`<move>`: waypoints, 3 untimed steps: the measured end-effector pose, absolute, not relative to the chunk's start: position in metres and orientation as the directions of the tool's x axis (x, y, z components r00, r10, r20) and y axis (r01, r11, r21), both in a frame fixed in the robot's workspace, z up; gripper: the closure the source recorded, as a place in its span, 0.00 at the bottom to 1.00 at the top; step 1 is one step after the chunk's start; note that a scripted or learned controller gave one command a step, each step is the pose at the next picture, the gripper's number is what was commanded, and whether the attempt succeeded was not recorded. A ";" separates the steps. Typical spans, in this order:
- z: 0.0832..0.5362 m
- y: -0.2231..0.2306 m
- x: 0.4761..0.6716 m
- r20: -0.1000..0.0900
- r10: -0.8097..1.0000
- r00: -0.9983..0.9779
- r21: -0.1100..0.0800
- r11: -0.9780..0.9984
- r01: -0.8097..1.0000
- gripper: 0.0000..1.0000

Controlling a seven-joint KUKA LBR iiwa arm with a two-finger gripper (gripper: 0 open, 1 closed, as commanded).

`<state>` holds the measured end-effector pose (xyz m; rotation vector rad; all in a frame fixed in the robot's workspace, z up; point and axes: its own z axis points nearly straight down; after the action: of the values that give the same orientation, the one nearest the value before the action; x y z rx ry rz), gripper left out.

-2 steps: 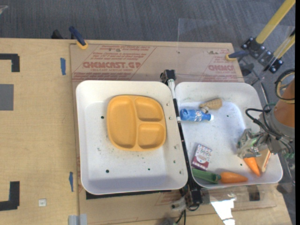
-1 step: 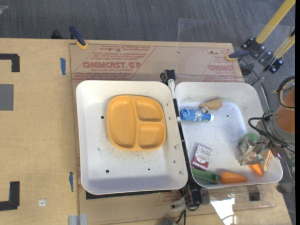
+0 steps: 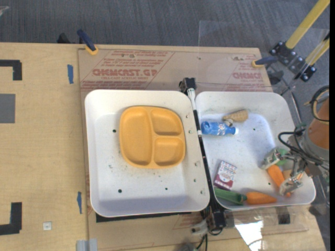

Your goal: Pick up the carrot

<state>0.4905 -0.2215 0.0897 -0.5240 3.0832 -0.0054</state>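
An orange carrot lies at a slant near the right wall of the right bin. My gripper is down in the bin over it, with one fingertip at the carrot's upper end and the other at its lower right. The fingers stand apart, so the gripper is open, and the carrot lies on the bin floor between them. A second orange piece lies along the bin's front wall, end to end with a green piece.
The right bin also holds a blue bottle, a beige piece and a small red and white packet. In the left bin sits a yellow divided plate. Cables hang by the wrist at the bin's right wall.
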 end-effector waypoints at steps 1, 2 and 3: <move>0.103 -0.219 0.496 -0.030 -0.331 -0.943 -0.010 0.943 -0.331 1.00; 0.091 -0.209 0.497 -0.010 -0.521 -0.853 -0.012 0.853 -0.521 1.00; 0.090 -0.209 0.496 -0.009 -0.521 -0.853 -0.011 0.853 -0.521 0.00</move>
<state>0.4964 -0.2093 0.0901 -0.8469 3.0127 -0.0131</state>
